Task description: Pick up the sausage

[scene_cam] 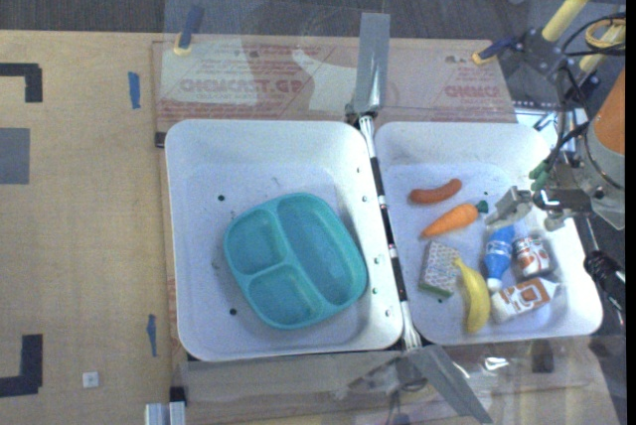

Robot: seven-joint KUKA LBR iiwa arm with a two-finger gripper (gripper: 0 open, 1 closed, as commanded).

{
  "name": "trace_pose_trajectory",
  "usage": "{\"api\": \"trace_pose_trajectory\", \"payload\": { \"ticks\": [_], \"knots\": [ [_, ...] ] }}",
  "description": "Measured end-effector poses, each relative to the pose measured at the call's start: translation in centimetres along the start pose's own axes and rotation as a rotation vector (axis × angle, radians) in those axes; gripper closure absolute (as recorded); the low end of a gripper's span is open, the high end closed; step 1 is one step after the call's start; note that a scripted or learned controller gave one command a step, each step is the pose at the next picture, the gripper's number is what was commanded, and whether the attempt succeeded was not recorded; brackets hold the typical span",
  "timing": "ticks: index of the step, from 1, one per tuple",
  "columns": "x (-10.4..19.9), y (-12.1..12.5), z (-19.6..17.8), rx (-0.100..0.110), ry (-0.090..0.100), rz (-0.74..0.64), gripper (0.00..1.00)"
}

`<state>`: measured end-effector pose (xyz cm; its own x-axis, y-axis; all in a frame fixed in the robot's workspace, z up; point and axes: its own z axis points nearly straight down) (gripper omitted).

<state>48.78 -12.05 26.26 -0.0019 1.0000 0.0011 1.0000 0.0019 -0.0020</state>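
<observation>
The sausage (435, 193), a short orange-red link, lies in the upper left part of the right bin (467, 143), just above the carrot (449, 219). My gripper (511, 206) hangs over the right half of that bin, to the right of the sausage and carrot and just above the blue bottle (499, 252). Its grey fingers point left and stand open with nothing between them. There is a clear gap between the gripper and the sausage.
Crowded into the lower part of the right bin are a banana (474, 294), a sandwich piece (437, 266), a small can (532, 256) and a carton (525, 296). The left bin (199, 165) holds a teal divided plate (294, 259). A metal divider (376, 185) separates the bins.
</observation>
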Motion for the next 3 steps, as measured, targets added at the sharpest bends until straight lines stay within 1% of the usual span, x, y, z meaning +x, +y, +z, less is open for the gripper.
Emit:
{"api": "trace_pose_trajectory", "payload": {
  "ticks": [1,2,3],
  "knots": [
    [6.2,2.6,6.9,0.000,-0.001,-0.052,0.00],
    [8.4,6.2,7.8,-0.005,-0.003,-0.357,0.00],
    [8.2,6.3,6.8,-0.010,-0.004,-0.353,1.00]
  ]
}}
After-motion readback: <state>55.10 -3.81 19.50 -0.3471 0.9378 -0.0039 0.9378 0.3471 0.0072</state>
